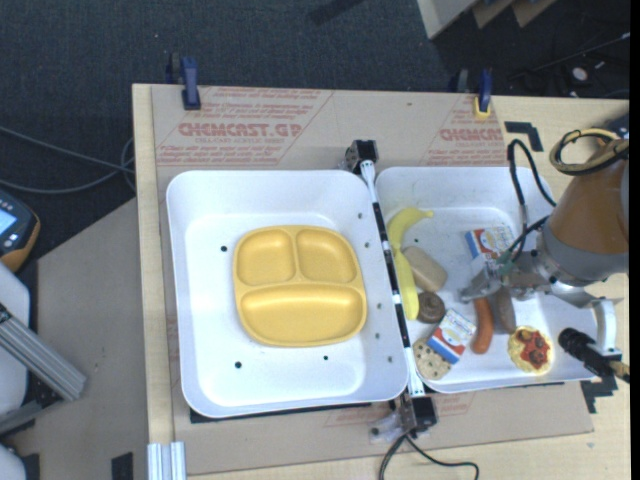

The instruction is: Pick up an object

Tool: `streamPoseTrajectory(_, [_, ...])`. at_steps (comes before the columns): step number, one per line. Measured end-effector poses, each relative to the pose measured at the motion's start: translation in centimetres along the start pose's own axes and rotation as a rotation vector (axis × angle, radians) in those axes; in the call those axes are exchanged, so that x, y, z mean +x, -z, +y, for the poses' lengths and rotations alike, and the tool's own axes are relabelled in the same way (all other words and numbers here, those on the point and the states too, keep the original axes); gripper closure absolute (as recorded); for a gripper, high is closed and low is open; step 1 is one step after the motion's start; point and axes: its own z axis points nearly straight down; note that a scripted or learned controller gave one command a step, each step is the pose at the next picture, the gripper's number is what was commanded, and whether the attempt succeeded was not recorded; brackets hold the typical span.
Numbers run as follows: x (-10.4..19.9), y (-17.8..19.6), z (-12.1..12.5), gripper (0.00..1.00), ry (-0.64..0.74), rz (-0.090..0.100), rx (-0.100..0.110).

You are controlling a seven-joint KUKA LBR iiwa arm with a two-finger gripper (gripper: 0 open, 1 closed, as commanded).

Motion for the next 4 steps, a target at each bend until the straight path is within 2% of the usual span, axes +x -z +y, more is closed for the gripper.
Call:
streamPoseTrajectory(1, [-0.1, 1.9, 0.3, 1.0, 0.0, -0.005, -0.012])
streamPoseTrajectory(2, [6.3, 6.8, 9.8, 1.0, 0.01, -0.003, -0.018])
streamPoseTrajectory(3, [5.8, 6.5, 9.2, 0.0, 0.002, -0.002, -0.007])
streamPoseTrajectory(4, [-1.3, 7.3, 10.1, 0.0, -0.005, -0.007, -0.011])
